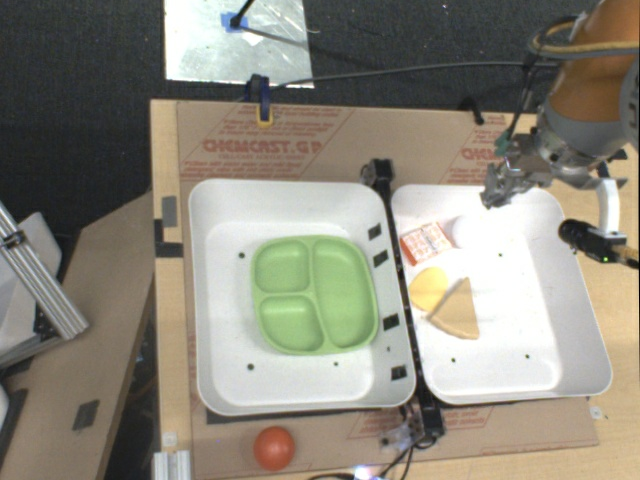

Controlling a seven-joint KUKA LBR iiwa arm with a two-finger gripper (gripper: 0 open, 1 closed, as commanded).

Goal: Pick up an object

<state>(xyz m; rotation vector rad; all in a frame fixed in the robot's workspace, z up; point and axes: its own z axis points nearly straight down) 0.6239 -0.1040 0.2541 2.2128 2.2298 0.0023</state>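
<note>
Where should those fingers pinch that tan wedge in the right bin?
Probably across the tan wedge at its narrow upper end, coming straight down. It lies flat, tapering toward that tip, and the yellow disc crowds its left edge, so mid-body looks harder.

One fixed camera looks down at a slant on both bins (300, 193), arm (590, 78) entering from right.
</note>
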